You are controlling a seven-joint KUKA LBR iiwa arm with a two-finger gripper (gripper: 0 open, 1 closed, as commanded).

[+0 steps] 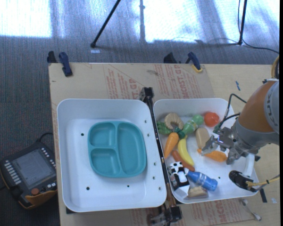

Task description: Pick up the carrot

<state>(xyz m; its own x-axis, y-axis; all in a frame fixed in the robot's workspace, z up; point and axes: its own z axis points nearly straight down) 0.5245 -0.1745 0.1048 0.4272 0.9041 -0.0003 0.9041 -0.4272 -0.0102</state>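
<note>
The carrot (171,144), orange with a green leafy top, lies at a slant near the left wall of the right bin (191,102), beside a yellow banana (184,150). My gripper (220,153) is low over the right side of that bin, well to the right of the carrot. Its fingers (208,148) stand apart, open, on either side of a small orange piece (216,156) on the bin floor. The grey and orange arm (257,117) comes in from the right.
The right bin also holds a red tomato (211,119), a green bottle (192,124), a beige block (201,136), a black-and-white cow toy (179,173) and a blue bottle (203,180). A teal divided plate (117,148) lies in the left bin (66,140).
</note>
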